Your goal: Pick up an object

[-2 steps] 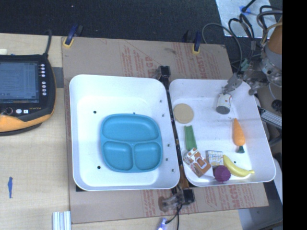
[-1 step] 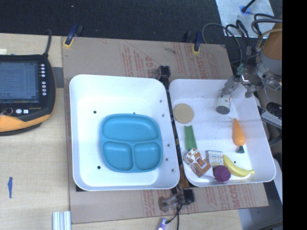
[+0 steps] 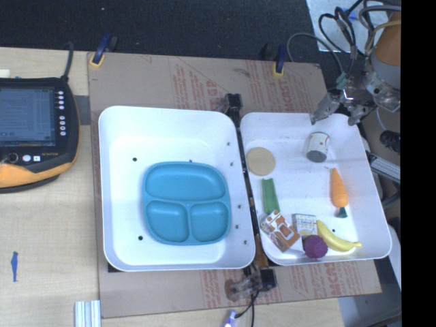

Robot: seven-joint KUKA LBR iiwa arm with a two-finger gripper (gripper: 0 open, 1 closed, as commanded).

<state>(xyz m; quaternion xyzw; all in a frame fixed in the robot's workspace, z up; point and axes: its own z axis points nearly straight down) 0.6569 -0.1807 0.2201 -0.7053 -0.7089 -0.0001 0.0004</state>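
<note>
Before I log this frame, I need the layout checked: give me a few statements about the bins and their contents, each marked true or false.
1. The blue tray lies in the left bin. True.
2. The carrot lies in the left bin. False: it lies in the right bin.
3. The gripper holds the banana. False: the banana lies at the right bin's near corner, away from the gripper.
4. The grey cup lies just below the gripper. True.

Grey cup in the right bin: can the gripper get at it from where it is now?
Probably yes. The gripper hangs open over the right bin's far edge, just above the grey cup, which lies apart from the other items with bare floor around it.
</note>
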